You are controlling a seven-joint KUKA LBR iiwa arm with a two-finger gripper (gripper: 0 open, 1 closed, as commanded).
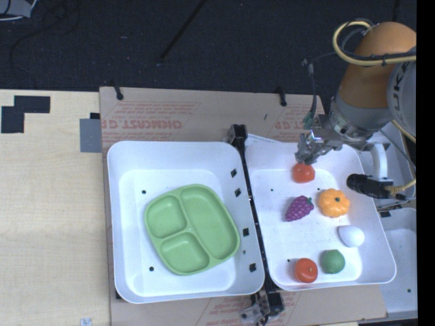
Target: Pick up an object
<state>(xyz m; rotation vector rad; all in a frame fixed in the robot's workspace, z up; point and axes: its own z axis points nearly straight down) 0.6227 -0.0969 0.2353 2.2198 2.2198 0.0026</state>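
Purple grapes (299, 208) were found lying diagonally, pointing lower-left; the state of the gripper (305, 156) could not be told.

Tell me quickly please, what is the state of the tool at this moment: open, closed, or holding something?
Tool: cannot be told whether open or closed. It sits just above the red tomato in the right bin; no object is seen held.

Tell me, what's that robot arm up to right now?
Gripper low in right bin, directly above a red tomato. Nothing seen held. Purple grapes and orange pumpkin nearby, not blocking.
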